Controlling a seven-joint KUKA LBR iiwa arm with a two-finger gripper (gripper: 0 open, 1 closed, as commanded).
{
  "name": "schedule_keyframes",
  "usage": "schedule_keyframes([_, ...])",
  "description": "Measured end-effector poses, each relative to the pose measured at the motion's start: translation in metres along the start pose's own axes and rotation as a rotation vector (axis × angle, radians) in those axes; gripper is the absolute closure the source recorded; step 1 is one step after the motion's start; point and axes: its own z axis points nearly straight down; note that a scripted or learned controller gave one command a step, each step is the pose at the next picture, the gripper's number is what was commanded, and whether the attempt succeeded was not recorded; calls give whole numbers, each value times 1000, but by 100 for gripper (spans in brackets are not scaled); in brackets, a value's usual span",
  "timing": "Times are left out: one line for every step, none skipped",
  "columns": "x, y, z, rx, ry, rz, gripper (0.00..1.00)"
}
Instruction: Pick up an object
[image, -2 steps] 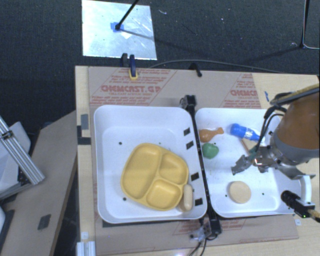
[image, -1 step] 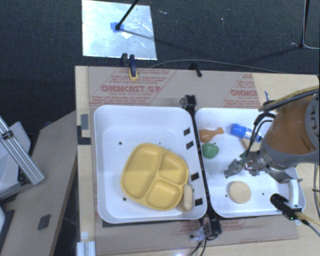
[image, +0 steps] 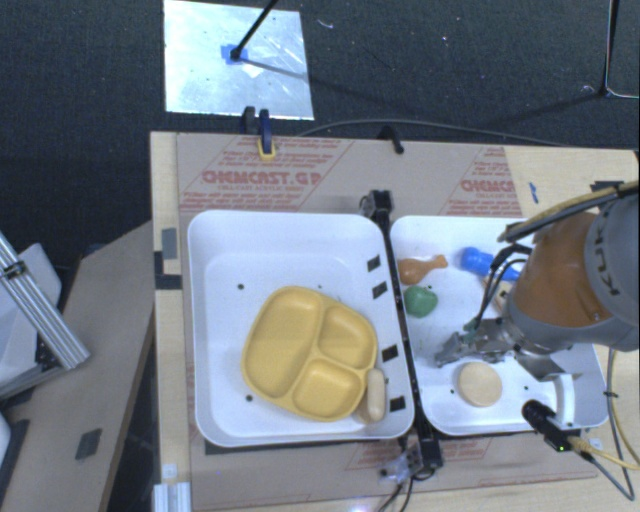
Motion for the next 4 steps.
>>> schedule_keyframes([0, 1, -13, -3, 0, -2, 100])
schedule_keyframes([10, 5, -64, -6, -1, -4, 100])
schedule_keyframes([20, 3, -120, -7, -1, -5, 100])
schedule_keyframes([19, 5, -153, -6, -2, -4, 100])
